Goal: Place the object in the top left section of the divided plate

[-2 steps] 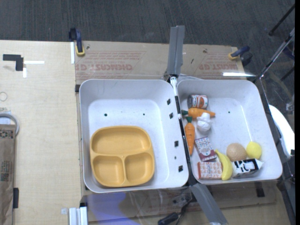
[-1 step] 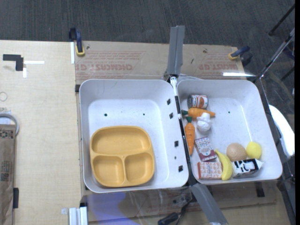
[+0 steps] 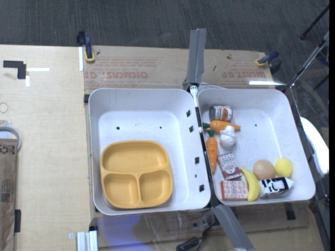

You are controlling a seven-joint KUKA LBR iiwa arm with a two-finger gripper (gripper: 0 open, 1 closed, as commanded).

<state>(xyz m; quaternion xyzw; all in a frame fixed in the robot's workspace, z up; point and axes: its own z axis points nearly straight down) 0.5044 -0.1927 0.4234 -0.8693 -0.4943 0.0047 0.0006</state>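
The yellow divided plate (image 3: 137, 172) lies at the front of the left bin (image 3: 99, 140); the candidate objects crowd the right bin (image 3: 293, 140): 2 carrots (image 3: 211, 149), a can (image 3: 220, 113), a banana (image 3: 250, 184). The pincer's state I cannot tell. Risk: packed items by the divider wall could cause a double grab or slip; the plate's wide section has open room behind it.

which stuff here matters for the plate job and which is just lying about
For the job:
divided plate, in the left bin
toy foods in the right bin, one to be picked

Lying about:
clamps
brown bag
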